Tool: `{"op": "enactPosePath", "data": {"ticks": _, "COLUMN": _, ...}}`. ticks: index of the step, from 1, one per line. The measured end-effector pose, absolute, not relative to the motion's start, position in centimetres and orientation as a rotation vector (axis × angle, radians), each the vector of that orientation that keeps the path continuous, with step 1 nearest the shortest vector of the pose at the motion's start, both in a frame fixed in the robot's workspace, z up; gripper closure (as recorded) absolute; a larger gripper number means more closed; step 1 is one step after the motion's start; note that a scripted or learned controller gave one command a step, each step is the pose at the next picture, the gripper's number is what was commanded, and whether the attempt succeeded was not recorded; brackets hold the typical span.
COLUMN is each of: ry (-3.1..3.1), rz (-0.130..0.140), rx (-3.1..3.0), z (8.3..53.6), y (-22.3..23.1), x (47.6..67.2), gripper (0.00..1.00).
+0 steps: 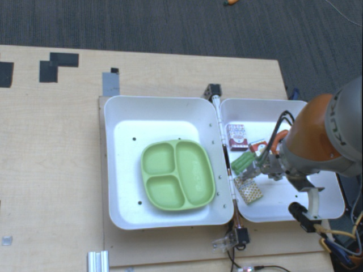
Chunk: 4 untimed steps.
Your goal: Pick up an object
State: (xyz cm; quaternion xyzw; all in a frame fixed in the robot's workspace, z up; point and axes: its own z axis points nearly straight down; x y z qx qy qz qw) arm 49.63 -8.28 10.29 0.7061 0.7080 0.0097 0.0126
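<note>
Gripper (pixel 253 170) down in the clutter; can't tell its state; green thing (pixel 243 161) and packet (pixel 249 191) crowd it, could snag both

Divided plate (pixel 177 174) in left bin (pixel 116 169)

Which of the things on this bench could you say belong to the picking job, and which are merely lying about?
Belonging to the job:
- gripper, low in the right bin
- green object
- patterned packet
- dark red packet

Lying about:
- green divided plate in the left bin
- orange bit on the floor
</note>
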Motion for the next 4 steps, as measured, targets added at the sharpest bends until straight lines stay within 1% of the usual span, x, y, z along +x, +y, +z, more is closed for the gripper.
{"op": "enactPosePath", "data": {"ticks": 1, "ry": 2.212, "rz": 0.024, "rx": 2.208, "z": 9.0, "y": -8.3, "x": 49.4, "gripper": 0.00}}
{"op": "enactPosePath", "data": {"ticks": 2, "ry": 2.216, "rz": 0.033, "rx": 2.202, "z": 10.3, "y": -8.1, "x": 49.6, "gripper": 1.00}}
{"op": "enactPosePath", "data": {"ticks": 3, "ry": 2.215, "rz": 0.033, "rx": 2.203, "z": 10.3, "y": -8.1, "x": 49.6, "gripper": 0.00}}
{"op": "enactPosePath", "data": {"ticks": 4, "ry": 2.219, "rz": 0.038, "rx": 2.197, "z": 11.3, "y": -8.0, "x": 49.8, "gripper": 1.00}}
